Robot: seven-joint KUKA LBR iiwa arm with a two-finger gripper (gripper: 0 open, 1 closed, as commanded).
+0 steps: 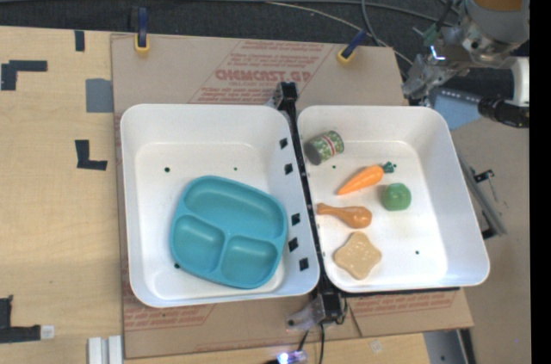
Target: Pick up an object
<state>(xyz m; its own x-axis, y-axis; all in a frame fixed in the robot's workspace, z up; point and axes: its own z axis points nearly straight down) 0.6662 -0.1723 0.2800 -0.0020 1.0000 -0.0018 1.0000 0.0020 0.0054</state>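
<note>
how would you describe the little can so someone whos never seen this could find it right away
Start at the right-hand white bin, the one with the small toy foods rather than the blue divided tray. Look to its far-left corner, next to the black divider between the bins. The can lies there on its side, apart from the carrot: the only cylinder, green-labelled with a silvery end.

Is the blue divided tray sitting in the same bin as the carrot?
No, the blue tray lies alone in the left bin, while the carrot lies in the right bin.
</note>
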